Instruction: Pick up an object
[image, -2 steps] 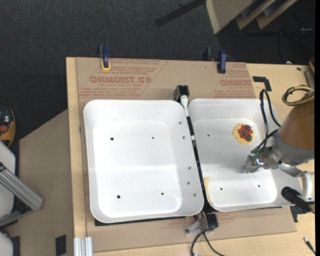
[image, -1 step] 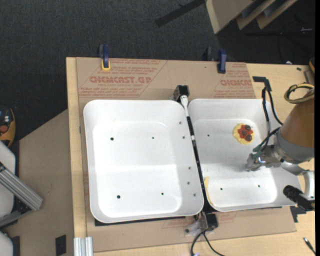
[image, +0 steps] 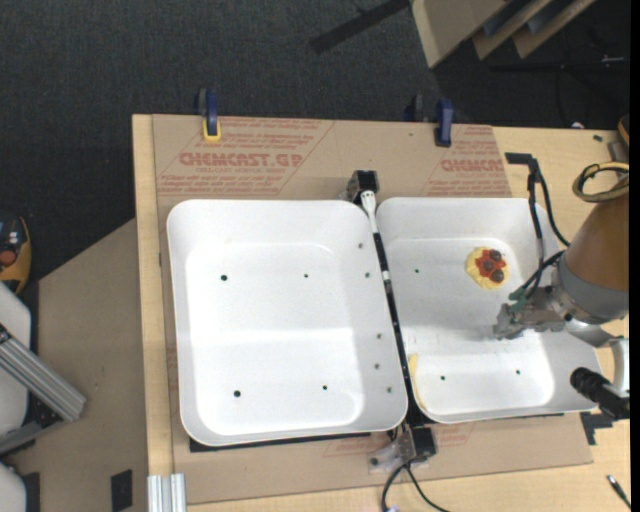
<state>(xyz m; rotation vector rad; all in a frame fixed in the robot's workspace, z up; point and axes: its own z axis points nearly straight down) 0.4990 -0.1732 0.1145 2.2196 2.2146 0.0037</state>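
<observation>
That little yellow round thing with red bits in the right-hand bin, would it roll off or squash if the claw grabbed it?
The yellow object looks flat and low, so it probably slides rather than rolls. It seems small, so likely light. Whether it is soft or stiff cannot be judged. The gripper sits near it, apart.

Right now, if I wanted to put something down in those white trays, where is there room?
The left bin has bare floor from wall to wall. In the right bin, the front strip and the side along the middle divider are free. It is crowded toward the back right, where the small yellow and red object lies with the gripper just in front of it.
</observation>
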